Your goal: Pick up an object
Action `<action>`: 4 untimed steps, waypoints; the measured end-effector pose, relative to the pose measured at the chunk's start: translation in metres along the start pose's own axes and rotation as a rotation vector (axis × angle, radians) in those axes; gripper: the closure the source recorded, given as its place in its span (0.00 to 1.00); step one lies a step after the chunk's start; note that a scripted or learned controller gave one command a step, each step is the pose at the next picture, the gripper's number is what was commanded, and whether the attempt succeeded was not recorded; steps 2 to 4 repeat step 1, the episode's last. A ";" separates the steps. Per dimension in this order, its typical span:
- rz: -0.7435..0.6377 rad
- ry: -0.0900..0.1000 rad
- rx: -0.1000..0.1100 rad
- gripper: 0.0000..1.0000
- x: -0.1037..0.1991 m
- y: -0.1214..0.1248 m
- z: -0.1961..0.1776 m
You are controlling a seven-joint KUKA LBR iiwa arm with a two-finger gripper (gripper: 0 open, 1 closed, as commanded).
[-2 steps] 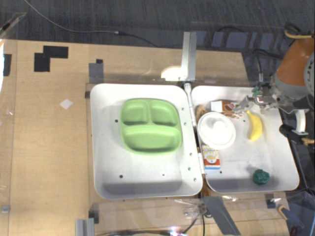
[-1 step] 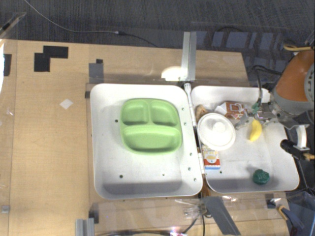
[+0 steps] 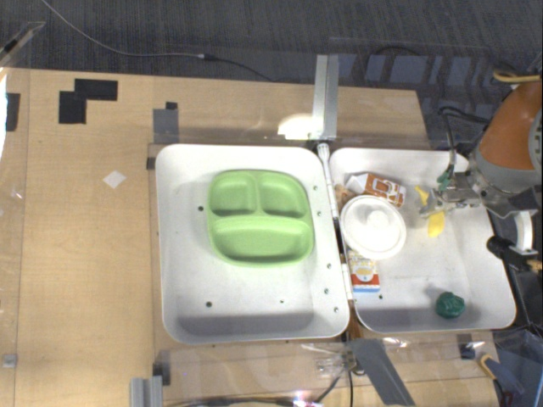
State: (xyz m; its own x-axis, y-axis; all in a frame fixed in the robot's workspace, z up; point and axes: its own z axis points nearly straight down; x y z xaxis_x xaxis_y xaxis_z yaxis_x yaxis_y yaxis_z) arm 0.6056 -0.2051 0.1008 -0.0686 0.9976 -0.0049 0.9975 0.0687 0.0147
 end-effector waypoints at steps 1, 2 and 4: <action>-0.006 0.004 0.007 1.00 0.084 0.034 -0.087; -0.006 0.004 0.007 1.00 0.084 0.034 -0.087; -0.006 0.004 0.007 1.00 0.084 0.034 -0.087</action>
